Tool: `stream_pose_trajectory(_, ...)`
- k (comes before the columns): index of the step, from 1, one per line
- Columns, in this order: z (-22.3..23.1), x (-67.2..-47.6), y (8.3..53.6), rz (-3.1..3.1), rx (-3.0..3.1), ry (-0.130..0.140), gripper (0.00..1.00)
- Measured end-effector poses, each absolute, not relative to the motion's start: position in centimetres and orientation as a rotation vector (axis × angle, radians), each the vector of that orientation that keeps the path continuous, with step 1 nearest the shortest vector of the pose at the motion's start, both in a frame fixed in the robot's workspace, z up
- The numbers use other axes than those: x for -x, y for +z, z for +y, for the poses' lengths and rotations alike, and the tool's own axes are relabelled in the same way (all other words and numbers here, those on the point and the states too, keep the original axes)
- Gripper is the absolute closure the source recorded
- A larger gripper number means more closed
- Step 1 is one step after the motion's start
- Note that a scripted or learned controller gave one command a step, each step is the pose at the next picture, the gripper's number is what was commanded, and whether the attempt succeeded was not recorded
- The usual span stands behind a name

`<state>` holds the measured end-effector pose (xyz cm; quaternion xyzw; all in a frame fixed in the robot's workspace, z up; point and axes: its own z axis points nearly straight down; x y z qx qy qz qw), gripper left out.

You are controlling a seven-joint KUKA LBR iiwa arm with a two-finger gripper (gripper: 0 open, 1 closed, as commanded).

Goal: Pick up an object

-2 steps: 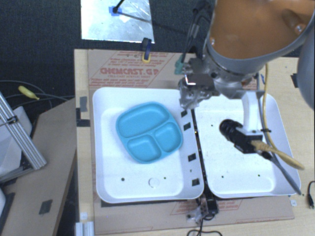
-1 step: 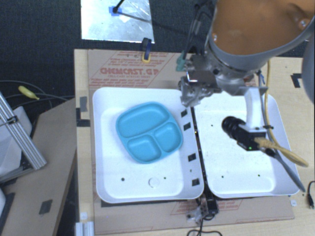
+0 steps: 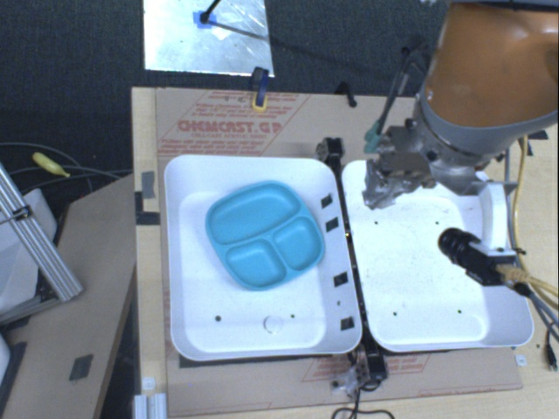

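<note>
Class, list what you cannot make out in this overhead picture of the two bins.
1. Camera view, far corner of the right bin: hidden beneath the arm.
2. Anything under the end effector: blurred, covered by the wrist.
3. The pale round mark in the left bin, near the blue plate: too small to identify.

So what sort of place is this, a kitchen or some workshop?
Most likely a robotics lab bench, not a kitchen: a grey-and-orange robot arm hangs over the right white bin, the left white bin holds a blue divided plate, and metal framing stands alongside.
</note>
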<state>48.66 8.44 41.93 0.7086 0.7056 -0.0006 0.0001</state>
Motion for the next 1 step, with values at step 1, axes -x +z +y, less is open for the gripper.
stream_pose_trajectory(1, 10.76, -48.68, 45.34, 2.224, -2.216, 0.005, 1.00)
